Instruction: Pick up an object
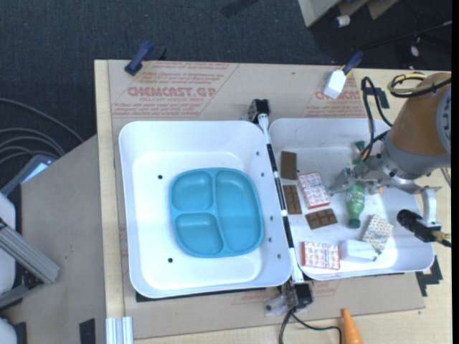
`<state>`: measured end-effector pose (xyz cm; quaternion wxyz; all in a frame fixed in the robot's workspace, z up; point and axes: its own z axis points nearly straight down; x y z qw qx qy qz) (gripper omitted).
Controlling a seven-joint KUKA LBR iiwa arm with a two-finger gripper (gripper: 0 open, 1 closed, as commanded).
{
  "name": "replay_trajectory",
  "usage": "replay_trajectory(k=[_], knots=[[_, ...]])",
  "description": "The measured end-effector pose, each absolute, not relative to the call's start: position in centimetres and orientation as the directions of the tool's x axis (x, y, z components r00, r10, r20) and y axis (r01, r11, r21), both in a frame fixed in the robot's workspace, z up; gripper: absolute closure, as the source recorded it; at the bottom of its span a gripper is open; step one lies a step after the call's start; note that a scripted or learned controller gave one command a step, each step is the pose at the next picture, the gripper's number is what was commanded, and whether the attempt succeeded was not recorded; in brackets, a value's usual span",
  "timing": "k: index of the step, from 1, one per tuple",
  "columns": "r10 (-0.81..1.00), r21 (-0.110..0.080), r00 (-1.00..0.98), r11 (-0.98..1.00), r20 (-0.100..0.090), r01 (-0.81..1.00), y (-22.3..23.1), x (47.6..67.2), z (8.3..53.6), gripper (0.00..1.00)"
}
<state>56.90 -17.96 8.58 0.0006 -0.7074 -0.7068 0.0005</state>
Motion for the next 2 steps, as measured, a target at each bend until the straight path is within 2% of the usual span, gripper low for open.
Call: replay_trajectory(k=[1,2], knots=[[1.0,-0.002,0.001,-0.001,0.001,1.0,-17.1,51.31,8.43,0.0],[1.0,-0.001,0.001,-0.001,0.001,1.0,-17.09,51.35,9.42,1.0]])
